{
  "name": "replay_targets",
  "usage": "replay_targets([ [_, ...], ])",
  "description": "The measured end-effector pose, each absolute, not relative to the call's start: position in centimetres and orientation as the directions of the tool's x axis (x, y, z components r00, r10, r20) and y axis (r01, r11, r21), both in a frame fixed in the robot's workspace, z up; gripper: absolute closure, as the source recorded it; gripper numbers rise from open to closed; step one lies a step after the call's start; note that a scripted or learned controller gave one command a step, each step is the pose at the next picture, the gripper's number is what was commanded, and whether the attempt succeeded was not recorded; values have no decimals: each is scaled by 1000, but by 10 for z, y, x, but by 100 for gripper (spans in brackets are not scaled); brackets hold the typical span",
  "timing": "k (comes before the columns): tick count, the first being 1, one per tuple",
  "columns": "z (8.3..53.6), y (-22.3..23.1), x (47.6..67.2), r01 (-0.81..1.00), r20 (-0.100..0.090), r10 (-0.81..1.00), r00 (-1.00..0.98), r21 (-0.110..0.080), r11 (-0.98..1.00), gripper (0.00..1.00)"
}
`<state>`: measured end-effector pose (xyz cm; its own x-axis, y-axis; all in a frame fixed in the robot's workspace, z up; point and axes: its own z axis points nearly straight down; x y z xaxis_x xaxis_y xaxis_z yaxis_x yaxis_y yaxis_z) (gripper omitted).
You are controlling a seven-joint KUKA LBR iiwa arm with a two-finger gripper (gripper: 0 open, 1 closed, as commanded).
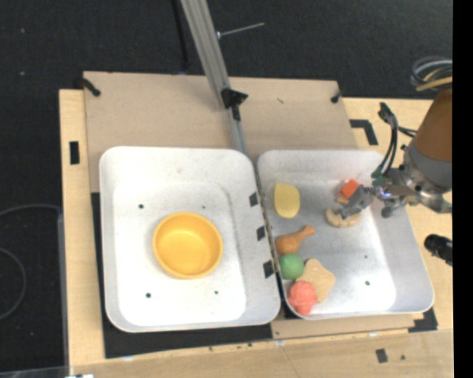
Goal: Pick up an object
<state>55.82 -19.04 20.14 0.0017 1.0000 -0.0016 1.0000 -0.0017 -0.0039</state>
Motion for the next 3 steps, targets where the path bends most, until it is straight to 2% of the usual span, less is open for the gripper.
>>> replay_targets([
  [1,141,-190,565,1000,-1,1000,2,-4,-2,0],
  [2,156,-190,566,1000,-1,1000,5,5,-5,100],
  [3,221,-192,566,1000,-3,1000,-3,9,3,100],
])
